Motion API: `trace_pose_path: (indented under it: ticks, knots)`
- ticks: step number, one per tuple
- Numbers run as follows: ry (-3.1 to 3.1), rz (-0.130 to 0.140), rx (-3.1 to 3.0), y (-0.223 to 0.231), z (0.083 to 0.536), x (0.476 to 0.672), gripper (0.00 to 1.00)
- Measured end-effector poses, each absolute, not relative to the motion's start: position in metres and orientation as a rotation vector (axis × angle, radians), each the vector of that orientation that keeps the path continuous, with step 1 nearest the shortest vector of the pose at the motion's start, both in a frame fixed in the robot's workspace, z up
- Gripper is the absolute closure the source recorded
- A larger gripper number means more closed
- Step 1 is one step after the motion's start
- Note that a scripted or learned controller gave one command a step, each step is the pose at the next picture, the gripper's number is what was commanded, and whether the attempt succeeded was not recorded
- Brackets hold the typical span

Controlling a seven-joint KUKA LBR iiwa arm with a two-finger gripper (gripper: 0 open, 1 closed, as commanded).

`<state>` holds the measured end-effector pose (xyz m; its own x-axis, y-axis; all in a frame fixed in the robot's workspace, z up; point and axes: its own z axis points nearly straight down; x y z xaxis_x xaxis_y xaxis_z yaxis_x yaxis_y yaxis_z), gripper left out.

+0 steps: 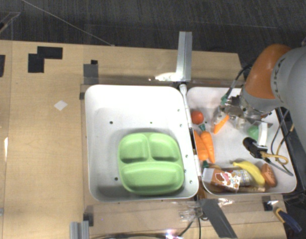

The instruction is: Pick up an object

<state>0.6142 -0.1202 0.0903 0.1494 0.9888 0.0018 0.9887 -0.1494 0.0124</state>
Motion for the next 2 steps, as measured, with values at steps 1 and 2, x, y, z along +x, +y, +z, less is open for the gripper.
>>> trace_pose_path:
  ticks: [1,2]
  knots:
    - [2.045,0.028,2.369,-0.118,0.104,0.618,1.00]
    - [1.986,0.008,2.429,-0.076,0.199,0.607,1.00]
